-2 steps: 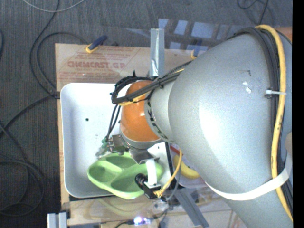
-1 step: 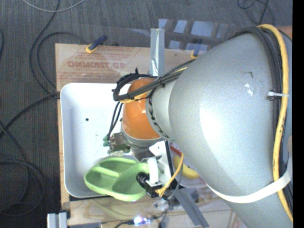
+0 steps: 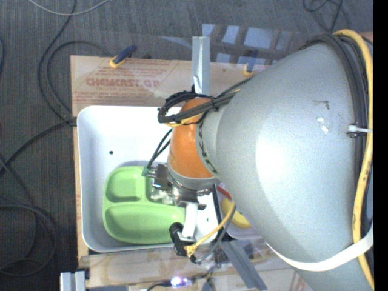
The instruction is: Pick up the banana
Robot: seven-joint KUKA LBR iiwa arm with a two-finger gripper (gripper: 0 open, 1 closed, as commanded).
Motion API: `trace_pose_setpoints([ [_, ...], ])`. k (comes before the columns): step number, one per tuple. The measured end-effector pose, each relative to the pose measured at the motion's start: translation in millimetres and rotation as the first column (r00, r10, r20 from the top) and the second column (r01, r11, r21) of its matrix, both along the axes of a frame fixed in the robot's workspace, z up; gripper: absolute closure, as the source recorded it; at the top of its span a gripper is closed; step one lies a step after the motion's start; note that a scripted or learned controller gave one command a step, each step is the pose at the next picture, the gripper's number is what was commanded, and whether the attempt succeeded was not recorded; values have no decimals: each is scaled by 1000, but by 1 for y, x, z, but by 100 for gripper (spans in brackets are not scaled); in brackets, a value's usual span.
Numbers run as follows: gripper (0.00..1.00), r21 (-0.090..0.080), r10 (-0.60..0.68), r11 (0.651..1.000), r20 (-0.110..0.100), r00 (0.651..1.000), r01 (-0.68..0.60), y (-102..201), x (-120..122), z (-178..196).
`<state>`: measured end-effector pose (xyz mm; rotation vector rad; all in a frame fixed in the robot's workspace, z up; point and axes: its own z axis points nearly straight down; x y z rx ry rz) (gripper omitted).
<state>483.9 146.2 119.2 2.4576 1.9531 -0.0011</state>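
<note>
A small yellow curved piece [image 3: 240, 218], which may be the banana, peeks out from under the arm near the front of the right bin; most of it is hidden. The gripper [image 3: 162, 185] hangs below the orange wrist band, over the right side of the left bin [image 3: 97, 132] and just above a green tray. The arm's big grey body covers nearly all of the right bin.
A green two-compartment tray [image 3: 130, 214] lies in the front half of the left bin. A sliver of something red [image 3: 222, 192] shows beside the wrist. Beyond the bins, a wooden board [image 3: 121, 80] carries clamps and an upright metal post [image 3: 200, 62].
</note>
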Motion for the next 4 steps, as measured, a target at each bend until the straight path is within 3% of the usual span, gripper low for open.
trace_pose_setpoints([
  [1,100,0,8,1000,-6,1000,-8,-1,-1,38],
  [3,100,-2,11,1000,-16,1000,-11,0,-2,53],
  [4,100,-4,-228,974,-4,974,228,61,-1,86],
])
